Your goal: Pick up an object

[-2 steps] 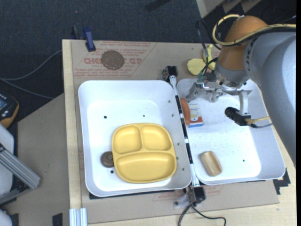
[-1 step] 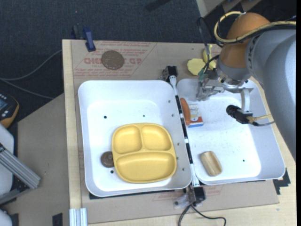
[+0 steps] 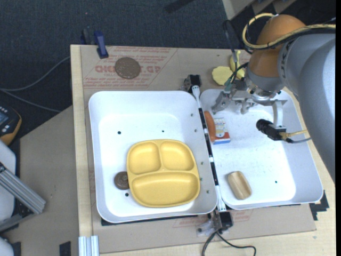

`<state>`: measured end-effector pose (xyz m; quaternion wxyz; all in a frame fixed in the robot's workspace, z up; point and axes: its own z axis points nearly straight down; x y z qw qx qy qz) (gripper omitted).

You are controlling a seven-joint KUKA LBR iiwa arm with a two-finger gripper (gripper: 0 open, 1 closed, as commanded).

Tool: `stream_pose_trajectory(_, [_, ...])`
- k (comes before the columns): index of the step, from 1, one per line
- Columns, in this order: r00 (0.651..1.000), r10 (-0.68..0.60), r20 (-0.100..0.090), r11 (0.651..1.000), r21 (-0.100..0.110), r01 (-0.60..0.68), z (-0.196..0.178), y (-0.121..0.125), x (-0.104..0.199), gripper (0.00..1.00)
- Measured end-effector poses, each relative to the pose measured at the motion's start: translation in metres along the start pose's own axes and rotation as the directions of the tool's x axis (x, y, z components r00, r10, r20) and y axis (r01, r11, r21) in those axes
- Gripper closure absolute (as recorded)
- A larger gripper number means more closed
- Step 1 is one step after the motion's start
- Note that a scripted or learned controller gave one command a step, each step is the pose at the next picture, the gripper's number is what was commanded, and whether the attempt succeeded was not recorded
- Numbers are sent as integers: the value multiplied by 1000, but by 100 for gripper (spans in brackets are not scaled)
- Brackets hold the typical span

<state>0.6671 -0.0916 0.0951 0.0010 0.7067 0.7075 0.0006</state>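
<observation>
My gripper (image 3: 231, 105) hangs over the far left corner of the right bin (image 3: 298, 193), open, with nothing between its fingers. Just below it, against the bin's left wall, lies a small orange and white box (image 3: 218, 129). A tan cylinder-shaped piece (image 3: 239, 185) rests near the bin's front edge. In the left bin (image 3: 106, 116) sits a yellow divided plate (image 3: 162, 172), with a small brown disc (image 3: 122, 181) touching its left side.
A yellow lump (image 3: 221, 75) lies on the bench behind the right bin. A brown round disc (image 3: 127, 67) and a blue clip (image 3: 100, 44) sit at the bench's far left. The grey arm covers the right bin's far right part.
</observation>
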Motion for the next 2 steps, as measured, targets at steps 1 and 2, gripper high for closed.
stream_pose_trajectory(1, [1000,1,0,1000,4,-1,11,-1,-3,0])
stream_pose_trajectory(2, [1000,1,0,1000,3,-1,10,-1,-3,0])
